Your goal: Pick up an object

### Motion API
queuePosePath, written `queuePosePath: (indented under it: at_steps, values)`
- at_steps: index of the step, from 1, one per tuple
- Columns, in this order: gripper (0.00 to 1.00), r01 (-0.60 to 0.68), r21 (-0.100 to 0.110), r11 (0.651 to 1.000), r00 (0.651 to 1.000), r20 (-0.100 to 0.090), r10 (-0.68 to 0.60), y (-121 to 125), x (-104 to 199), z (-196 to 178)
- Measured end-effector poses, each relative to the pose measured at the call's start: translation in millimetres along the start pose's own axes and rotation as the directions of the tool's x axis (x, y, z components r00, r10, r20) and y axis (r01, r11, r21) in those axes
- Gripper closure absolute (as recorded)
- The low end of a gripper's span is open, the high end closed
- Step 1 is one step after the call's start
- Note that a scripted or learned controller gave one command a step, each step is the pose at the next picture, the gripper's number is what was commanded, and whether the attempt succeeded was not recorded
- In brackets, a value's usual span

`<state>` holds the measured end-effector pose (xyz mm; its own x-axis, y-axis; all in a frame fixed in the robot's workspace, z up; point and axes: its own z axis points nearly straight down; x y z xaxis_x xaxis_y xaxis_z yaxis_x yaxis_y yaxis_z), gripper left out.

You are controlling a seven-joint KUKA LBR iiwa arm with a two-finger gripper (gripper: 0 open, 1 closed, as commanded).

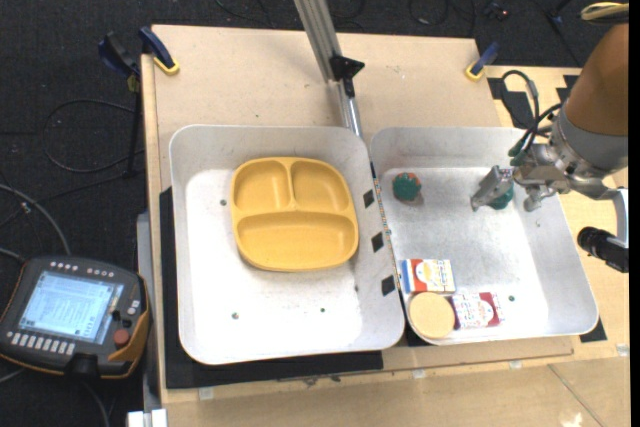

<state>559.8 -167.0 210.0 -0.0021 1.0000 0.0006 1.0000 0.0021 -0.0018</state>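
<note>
Judging by what lies in the bins, you have nothing lifted yet: the gripper [510, 187] hangs over the upper right part of the right bin [560, 315], its fingers spread a little apart with bare floor between them and no object caught. Your candidates all sit apart from it. The small green ball [407, 187] rests near the bin's upper left, to the gripper's left with clear floor between. The white carton [427, 273], the round tan disc [433, 314] and the red and white packet [477, 310] cluster at the lower left, the disc touching the packet and pressed near the front rim, so a grasp there leaves you little margin. The ball gives you the most open room, though it can roll. The left bin [200, 315] holds the yellow divided tray [295, 213], well away from the arm's reach side.
</note>
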Motion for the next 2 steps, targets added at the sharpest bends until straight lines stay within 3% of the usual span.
queuePosePath:
  at_steps: [1, 2]
  values:
    - [0.00, -0.001, 0.000, 1.000, 1.000, 0.000, 0.001, 0, 0, 0]
    - [0.00, -0.001, 0.002, 1.000, 1.000, 0.000, 0.001, 9, 1, 50]
